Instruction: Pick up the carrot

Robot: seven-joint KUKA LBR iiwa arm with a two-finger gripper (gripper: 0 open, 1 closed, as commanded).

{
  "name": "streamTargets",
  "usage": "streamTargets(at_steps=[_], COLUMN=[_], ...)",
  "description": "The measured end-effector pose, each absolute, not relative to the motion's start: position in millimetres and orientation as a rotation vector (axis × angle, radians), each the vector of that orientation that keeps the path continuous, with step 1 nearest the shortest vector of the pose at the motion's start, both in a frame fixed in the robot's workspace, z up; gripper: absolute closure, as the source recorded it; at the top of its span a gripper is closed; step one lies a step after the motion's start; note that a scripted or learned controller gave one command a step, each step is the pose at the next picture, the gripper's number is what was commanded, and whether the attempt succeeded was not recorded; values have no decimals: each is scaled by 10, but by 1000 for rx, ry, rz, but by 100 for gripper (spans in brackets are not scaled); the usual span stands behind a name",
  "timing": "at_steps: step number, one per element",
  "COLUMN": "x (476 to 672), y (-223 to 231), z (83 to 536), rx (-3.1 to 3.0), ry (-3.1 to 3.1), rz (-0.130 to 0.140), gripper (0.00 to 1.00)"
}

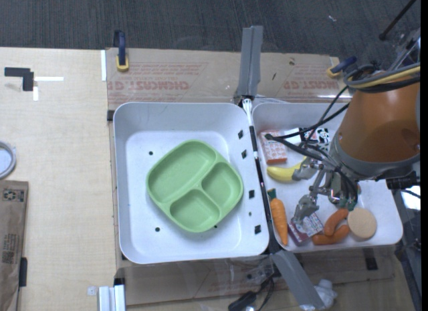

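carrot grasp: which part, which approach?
Grip the carrot mid-body, from straight above, jaws closing across its width. It lies flat, long axis running near to far, close along the right bin's left wall, so leave that side little room. The claw hovers just right.

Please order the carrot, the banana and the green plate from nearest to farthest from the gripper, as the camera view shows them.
From the gripper:
1. Carrot, just to its left, by the right bin's left wall.
2. Banana, above it in the same bin.
3. Green plate, in the left bin.

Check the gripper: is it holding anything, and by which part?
Nothing held, as far as visible. The gripper hangs over the right bin, right of the carrot, which lies free on the floor.
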State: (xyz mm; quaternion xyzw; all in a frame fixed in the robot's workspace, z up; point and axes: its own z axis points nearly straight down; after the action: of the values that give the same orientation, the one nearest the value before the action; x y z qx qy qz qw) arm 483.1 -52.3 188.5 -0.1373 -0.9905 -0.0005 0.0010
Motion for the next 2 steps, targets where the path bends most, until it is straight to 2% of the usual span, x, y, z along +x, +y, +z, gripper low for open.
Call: streamTargets(at_steps=[1, 2], x=[4794, 5159], y=[-427, -556], z=[1883, 1881], rx=[-128, -45], ry=[-3136, -3138], rz=[-2, -3], gripper=[0, 0])
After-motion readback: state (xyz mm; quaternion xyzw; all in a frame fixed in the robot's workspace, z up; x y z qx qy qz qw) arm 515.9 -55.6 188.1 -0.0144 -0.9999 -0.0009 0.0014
